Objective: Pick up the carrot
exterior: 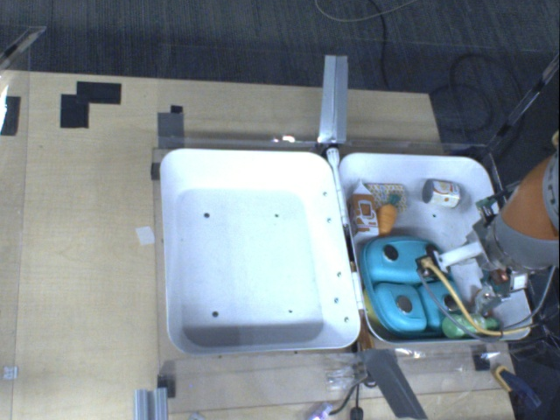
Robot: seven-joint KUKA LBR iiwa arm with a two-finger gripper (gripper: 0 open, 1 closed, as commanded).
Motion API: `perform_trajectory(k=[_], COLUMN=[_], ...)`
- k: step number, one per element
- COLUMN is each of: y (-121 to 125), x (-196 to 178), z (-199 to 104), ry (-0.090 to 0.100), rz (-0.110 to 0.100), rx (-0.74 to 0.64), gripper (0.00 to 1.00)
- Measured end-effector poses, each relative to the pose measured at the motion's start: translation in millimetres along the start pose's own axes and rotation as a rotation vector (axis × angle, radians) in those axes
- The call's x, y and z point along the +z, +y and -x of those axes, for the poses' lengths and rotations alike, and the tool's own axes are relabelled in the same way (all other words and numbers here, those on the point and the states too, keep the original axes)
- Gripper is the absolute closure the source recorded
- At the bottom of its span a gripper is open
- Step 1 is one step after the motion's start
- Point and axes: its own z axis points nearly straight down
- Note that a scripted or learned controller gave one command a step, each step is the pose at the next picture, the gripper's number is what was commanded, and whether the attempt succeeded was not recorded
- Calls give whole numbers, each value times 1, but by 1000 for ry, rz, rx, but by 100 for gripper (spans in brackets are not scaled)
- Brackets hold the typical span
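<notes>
Gripper (pixel 486 301) low over the near right corner of the shallow white right bin (pixel 411 166), tangled among looping yellow cables (pixel 462 309); open or closed, cannot tell from this angle. Above it, grey rounded wrist and orange band of the arm (pixel 532 210), crossing the bin's right edge.

Just beside the gripper on its left, a glossy teal two-lobed plastic object (pixel 398 285), filling most of the near half of the bin and pressed close to the left wall. Small green rounded piece (pixel 455 327) wedged at the near edge, between teal plastic and cables.

Small orange carrot (pixel 388 219) well apart from the gripper, in the far left part of the same bin, lying just beside a brown upright carton (pixel 363 213) and just past the far edge of the teal object. Small grey-white cylindrical can (pixel 443 192) near the far right corner, with a stretch of bare white floor between it and the carrot.

Beyond the shared middle rim, shallow white left bin (pixel 175 234): smooth moulded plastic, rounded corners, a few tiny dark dots in the floor. All on a pale wood-grain bench (pixel 79 261).
</notes>
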Motion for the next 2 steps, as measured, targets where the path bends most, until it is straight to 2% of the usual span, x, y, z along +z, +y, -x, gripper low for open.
perform_trajectory(k=[2], y=[0], x=[0], z=[-1], ry=[1], rz=[0], rx=[-1], gripper=[0])
